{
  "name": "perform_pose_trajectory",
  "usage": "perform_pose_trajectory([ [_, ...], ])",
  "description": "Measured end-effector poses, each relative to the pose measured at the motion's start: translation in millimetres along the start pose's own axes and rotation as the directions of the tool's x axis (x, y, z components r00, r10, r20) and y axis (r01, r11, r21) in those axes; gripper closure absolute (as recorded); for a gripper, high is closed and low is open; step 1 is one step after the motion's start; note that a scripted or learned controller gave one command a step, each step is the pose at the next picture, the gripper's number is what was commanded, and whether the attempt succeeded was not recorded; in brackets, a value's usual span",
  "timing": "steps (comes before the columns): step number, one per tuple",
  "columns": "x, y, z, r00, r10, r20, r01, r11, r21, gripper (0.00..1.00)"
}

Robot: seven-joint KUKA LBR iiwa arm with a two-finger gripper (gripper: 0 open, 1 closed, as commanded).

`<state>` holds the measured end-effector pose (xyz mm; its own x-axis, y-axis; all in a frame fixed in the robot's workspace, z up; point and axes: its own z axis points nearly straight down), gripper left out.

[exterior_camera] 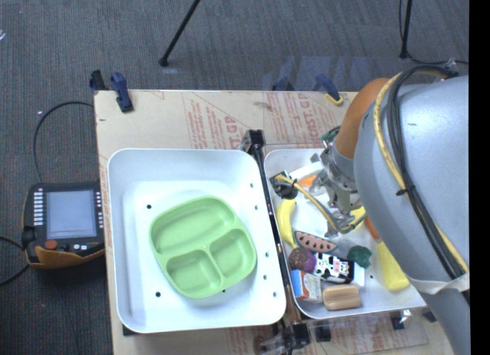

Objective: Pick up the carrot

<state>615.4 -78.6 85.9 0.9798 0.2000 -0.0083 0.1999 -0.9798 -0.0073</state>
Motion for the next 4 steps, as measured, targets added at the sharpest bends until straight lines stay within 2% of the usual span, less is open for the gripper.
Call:
perform_pose_trajectory([
  [1, 0.1, -2.5, -9.1, 1.0, -0.01, 0.006, 0.01, 1.0, 0.005, 1.0],
  [2, 0.2, -3.5, -8.6, 1.0, -0.012, 0.007, 0.012, 1.0, 0.005, 0.0],
  [3, -39.4, -8.0, 0.9, 1.0, -0.011, 0.001, 0.011, 1.0, 0.001, 0.0],
  [4, 5.5, -1.1, -0.9, 0.997, -0.083, -0.003, 0.083, 0.997, -0.002, 0.0],
])
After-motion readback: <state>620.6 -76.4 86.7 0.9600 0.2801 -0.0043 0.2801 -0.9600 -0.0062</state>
